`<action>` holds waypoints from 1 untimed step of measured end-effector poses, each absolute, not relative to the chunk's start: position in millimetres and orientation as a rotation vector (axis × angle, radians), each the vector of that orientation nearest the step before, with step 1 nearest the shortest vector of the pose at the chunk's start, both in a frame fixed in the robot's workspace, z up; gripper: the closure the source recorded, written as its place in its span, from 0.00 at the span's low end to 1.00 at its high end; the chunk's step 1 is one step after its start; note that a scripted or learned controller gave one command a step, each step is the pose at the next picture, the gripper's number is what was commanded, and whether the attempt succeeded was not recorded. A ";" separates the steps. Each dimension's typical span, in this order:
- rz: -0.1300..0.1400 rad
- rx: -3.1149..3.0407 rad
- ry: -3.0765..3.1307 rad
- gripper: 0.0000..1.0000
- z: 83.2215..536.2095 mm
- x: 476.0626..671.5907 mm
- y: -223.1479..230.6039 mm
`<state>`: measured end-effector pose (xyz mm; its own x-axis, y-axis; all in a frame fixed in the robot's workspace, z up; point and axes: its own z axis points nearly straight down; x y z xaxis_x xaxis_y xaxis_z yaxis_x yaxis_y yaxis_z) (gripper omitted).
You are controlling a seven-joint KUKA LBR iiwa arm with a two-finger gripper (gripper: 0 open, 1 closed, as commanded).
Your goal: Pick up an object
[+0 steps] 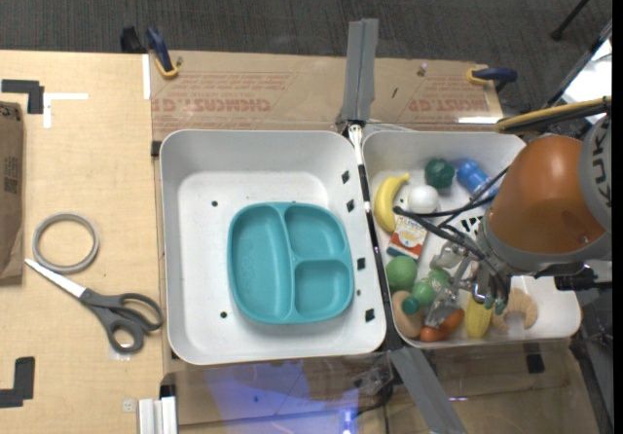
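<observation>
The right bin [453, 142] holds several small toy foods: a yellow banana [387, 198], a white ball [422, 198], a dark green piece [440, 172], a blue piece [472, 174], a green ball [400, 272], a red-and-white card [408, 239], an orange piece [438, 330] and a yellow corn-like piece [477, 317]. My gripper [450, 294] reaches down among the items at the front of this bin, just right of the green ball. Its fingers blend into the clutter.
The left bin [185, 228] holds a teal divided plate [290, 262]. Scissors [107, 306] and a tape roll [65, 241] lie on the bench at left. The arm's orange band [547, 194] overhangs the right bin's right half. A beige piece [524, 307] lies by the front right corner.
</observation>
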<state>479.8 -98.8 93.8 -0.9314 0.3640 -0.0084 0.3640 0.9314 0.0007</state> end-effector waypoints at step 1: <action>0.001 0.602 3.077 0.00 93.1 479.4 -100.6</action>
<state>479.4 -100.6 93.1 -0.9262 0.3770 -0.0063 0.3770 0.9262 0.0016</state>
